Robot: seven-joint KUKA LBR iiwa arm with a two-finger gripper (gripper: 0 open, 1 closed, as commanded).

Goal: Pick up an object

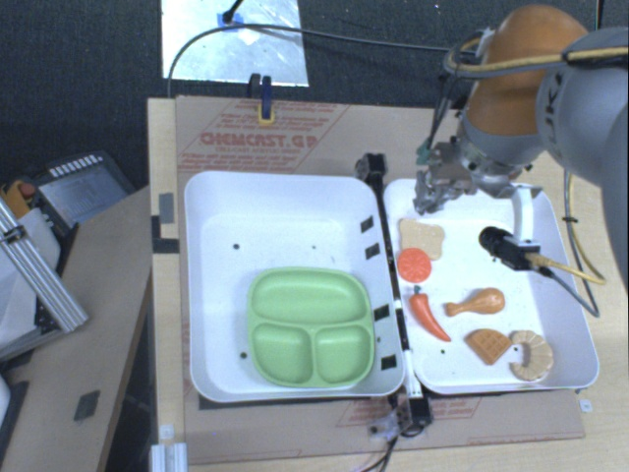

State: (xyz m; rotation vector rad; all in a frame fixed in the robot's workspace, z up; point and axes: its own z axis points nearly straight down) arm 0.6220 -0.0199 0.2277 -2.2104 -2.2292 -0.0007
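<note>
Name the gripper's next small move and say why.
Probably a short drop toward the bread. The gripper hangs at the far left corner of the right bin, and the bread is the nearest thing, lying flat just in front of it and apart from the tomato slice.

Right bin [462, 372]: bread [421, 237] flat, far left; tomato slice [414, 265], chili [428, 315] below; drumstick [477, 304] centre; waffle wedge [486, 344] just beside croissant [532, 354], near edge.

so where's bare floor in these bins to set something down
Left bin: bare floor between the green divided tray and the far wall. Right bin is crowded: toast, tomato slice, chili, drumstick, waffle piece, with the gripper by the toast.
</note>
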